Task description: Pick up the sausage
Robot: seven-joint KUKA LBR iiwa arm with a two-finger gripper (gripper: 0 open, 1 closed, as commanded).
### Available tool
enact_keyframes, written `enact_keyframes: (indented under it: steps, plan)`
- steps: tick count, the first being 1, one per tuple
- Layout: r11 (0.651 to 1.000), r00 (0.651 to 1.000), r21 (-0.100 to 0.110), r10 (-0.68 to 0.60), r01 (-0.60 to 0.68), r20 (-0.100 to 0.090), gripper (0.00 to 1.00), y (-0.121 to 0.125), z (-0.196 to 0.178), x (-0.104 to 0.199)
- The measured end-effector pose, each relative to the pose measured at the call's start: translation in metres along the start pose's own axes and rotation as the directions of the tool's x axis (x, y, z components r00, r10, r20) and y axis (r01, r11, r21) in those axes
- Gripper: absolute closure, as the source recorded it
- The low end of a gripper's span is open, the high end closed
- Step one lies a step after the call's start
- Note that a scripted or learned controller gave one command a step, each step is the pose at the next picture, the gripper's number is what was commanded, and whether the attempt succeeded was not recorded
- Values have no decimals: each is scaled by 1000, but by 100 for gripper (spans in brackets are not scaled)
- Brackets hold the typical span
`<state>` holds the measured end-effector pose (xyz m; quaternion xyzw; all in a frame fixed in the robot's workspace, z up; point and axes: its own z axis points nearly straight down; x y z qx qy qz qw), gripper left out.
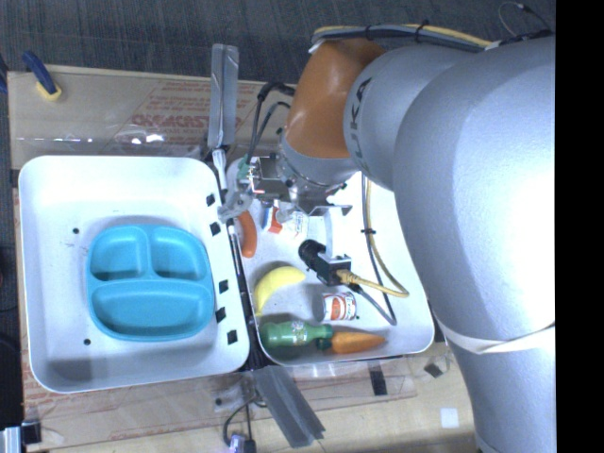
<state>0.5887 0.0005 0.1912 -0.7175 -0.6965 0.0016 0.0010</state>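
Pincer hangs over the far left corner of the right bin, close to the wall beside the left bin. I cannot tell how wide it stands, and nothing is seen in its grip. The sausage lies just nearer than the pincer, lengthwise along that same left wall and hard against it or nearly so, leaving little room on the wall side. Its other side faces a small patch of bare floor. The banana lies near the sausage's near end. A can stands beside the banana. A green bottle and a carrot lie end to end along the near edge. A blue divided plate sits mid-floor in the left bin, with open floor all round it.
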Motion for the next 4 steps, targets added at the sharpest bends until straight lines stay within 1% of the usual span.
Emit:
enact_keyframes:
  steps: [1, 2, 3, 4]
  plan:
    - [1000, 1000, 4, -3, 3, -1, 0, -7, 1, -31]
    - [1000, 1000, -1, -7, 7, -1, 0, 14, 0, 3]
    - [1000, 1000, 1, -6, 6, -1, 0, -14, 0, -33]
    - [990, 990, -1, 140, -140, -1, 0, 31, -90, -48]
